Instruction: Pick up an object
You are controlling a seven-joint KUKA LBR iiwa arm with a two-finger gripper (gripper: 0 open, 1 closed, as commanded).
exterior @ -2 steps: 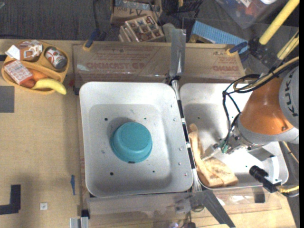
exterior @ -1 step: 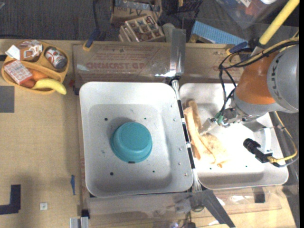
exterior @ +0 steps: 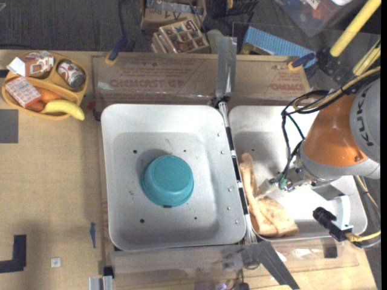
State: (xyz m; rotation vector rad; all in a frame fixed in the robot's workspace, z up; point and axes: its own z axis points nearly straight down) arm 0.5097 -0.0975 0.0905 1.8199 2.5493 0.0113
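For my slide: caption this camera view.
Gripper above toast slices in right bin; teal bowl in left bin.

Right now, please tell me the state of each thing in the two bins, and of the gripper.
Teal bowl: upside down, alone on the floor of the left bin.
Toast slices: lying in the right bin, against its left wall and front corner, not lifted.
Gripper: low in the right bin, right beside the toast slices; grip not visible.

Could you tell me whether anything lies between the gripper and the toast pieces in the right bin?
Nothing visible does. The gripper sits low in the right bin, right beside the toast pieces along the bin's left wall. The teal bowl is apart, in the left bin.
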